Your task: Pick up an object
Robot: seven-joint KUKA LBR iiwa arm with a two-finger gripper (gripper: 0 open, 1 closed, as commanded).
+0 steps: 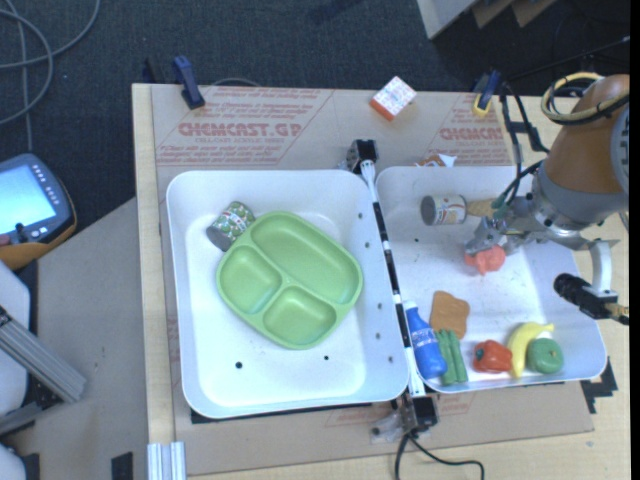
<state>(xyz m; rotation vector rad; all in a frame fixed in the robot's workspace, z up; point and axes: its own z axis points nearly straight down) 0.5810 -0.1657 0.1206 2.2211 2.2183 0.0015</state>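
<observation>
End effector: we see it low over the red-orange toy, positioned to grasp; we cannot tell its state.
Right bin: we note clutter crowds the near edge.

Arm: rounded orange band up top, grey metal wrist section under it. Yellow-and-black cable loop near the orange part; thin black cables run along its left side. Tool small, grey metal, dark fittings. Black cylindrical piece juts out below the wrist.
</observation>
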